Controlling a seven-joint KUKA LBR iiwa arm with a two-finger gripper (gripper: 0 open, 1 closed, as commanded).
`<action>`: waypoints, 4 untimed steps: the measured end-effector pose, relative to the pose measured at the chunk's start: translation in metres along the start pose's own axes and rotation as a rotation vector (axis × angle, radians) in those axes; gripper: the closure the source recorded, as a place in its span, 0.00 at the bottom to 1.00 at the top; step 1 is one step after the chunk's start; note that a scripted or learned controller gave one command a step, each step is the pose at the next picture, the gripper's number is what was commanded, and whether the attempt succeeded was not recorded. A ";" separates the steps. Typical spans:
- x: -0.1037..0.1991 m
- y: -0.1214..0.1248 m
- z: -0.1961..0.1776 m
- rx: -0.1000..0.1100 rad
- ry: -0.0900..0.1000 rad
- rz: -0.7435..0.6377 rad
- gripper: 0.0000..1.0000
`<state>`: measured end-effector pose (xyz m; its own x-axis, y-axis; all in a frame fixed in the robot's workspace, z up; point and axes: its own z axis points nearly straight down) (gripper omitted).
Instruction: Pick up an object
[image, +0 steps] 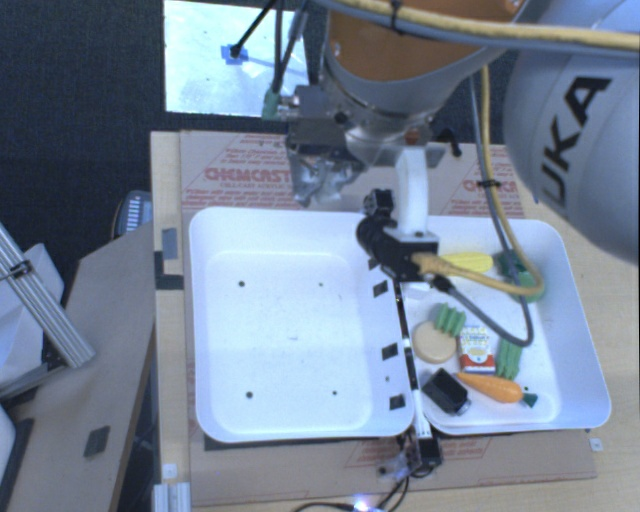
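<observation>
The grey arm with its orange band (420, 40) is recorded nearest the lens, its gripper (325, 180) hung above the bench behind the white plastic bins. In the right bin (575, 300) are listed a black block (446, 391), orange toy carrot (492, 387), tan round biscuit (435, 344) and yellow corn cob (468, 263). An approach is judged in hand: descent over one item is required; jaw state cannot be told.

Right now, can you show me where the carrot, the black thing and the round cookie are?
carrot (490, 387): camera view, middle of its orange body.
black thing (446, 391): camera view, its top face.
round cookie (435, 343): camera view, centre of its tan top.
</observation>
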<state>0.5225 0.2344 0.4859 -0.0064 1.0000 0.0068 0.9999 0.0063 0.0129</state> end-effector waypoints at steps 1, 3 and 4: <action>-0.001 -0.040 0.127 0.025 -0.011 0.005 1.00; -0.001 -0.039 0.115 0.023 -0.011 0.006 1.00; -0.002 -0.026 -0.001 0.000 0.000 0.002 1.00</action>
<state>0.4965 0.2327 0.4865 -0.0039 1.0000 0.0065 0.9999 0.0038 0.0133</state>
